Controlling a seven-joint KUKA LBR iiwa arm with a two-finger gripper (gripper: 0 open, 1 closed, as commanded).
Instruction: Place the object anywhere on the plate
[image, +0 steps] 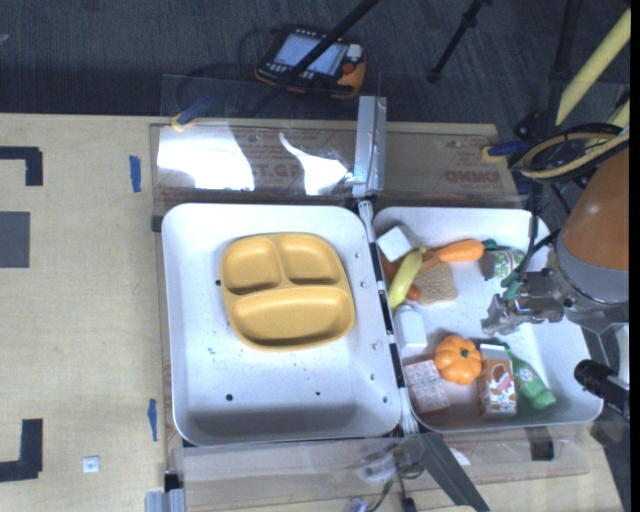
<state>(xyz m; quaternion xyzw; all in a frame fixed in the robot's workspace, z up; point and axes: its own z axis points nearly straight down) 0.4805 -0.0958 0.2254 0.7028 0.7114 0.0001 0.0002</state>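
One pumpkin (459, 360), one plate (287, 289)

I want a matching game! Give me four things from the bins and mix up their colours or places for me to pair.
Things:
1. plate
2. pumpkin
3. banana
4. carrot

Clues:
A. small, round and orange, near the right bin's front
B. yellow, alone in the left bin
C. orange, long, near the right bin's back wall
D. yellow, curved, by the wall between the bins

Pairs: 1-B, 2-A, 3-D, 4-C
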